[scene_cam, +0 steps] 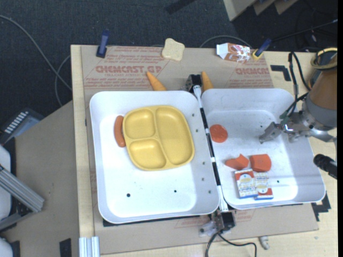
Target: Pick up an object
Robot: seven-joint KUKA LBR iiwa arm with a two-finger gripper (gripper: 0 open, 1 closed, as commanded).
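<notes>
My gripper (292, 133) hangs over the right part of the right bin (241, 98), open, with nothing between its fingers (267, 135). To its left in that bin lies a round orange piece (218, 133). Nearer the front sit an orange wedge (237, 161) and an orange-red block (261, 163), side by side. Just in front of them lies a small printed carton (253, 185), flat. The gripper is to the right of all of these and touches none.
The left bin (107, 191) holds a yellow divided plate (158, 136) with a red-orange sausage (119, 130) along its left side. Behind the bins on the bench lie a bread slice (172, 49), two orange carrots (155, 81), a blue clip (102, 43) and a small packet (234, 51).
</notes>
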